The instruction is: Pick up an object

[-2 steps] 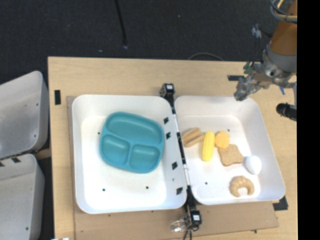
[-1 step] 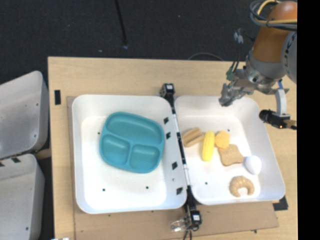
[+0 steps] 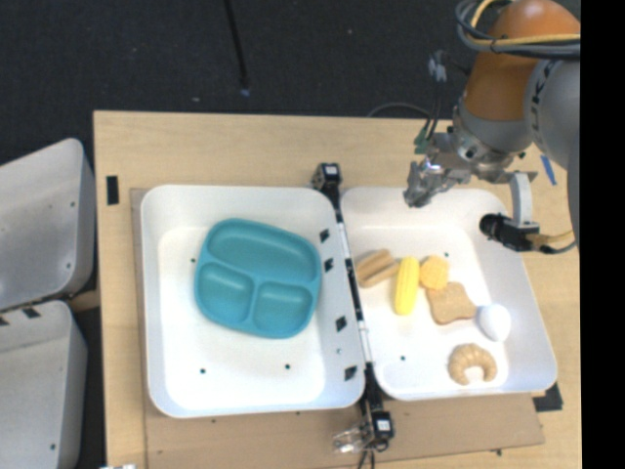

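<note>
Yellow corn (image 3: 405, 284) lies mid right bin (image 3: 518, 291) among the bread pieces while the gripper (image 3: 420, 191) hangs above the bin's far edge, grip unreadable: approach stage, next descend toward one item.

right bin (image 3: 391, 225): back clear | food cluster (image 3: 430, 296) crowds middle
</note>
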`<state>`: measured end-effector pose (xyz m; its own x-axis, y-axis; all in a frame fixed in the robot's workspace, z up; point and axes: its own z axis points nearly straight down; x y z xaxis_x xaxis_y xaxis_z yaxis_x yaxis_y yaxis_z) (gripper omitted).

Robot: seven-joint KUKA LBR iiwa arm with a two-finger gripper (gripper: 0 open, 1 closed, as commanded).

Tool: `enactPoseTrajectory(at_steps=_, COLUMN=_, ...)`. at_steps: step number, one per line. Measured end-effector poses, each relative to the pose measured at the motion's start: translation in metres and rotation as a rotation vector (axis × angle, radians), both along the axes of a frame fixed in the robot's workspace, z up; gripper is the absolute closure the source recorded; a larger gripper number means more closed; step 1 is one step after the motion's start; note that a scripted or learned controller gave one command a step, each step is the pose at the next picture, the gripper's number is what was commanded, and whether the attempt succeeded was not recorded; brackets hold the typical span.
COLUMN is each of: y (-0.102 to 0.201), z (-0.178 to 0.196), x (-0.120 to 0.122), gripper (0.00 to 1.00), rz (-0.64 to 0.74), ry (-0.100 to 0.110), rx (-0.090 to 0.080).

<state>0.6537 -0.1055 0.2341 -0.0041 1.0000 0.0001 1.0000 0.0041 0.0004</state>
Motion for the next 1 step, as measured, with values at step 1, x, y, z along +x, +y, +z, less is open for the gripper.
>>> enactPoseTrajectory(at_steps=1, y=0.0411, z=0.0063, x=-0.0117, gripper=1.0, rz=0.001, ry=0.001, rx=0.001)
